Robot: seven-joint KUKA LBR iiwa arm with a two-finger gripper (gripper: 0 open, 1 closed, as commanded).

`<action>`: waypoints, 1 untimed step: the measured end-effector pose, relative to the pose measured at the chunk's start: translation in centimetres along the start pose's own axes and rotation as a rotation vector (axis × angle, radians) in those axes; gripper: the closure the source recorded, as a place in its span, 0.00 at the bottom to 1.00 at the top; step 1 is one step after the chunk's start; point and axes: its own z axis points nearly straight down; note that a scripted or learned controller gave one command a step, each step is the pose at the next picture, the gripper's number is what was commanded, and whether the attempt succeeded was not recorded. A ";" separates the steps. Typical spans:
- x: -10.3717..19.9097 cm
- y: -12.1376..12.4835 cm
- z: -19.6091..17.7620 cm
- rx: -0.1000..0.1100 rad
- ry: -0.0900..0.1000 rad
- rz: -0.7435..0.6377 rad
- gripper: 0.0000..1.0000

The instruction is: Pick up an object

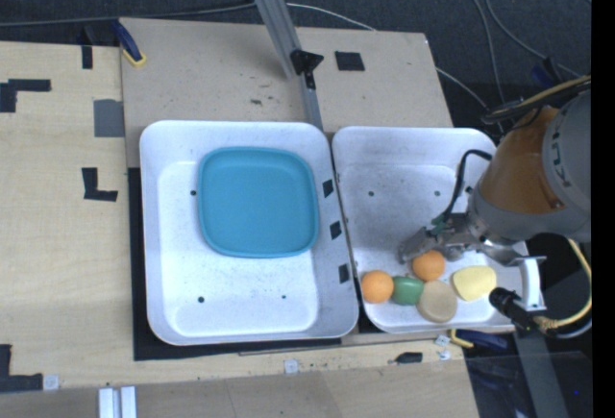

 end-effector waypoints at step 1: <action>-0.1 0.0 -1.2 -0.002 -0.001 0.001 1.00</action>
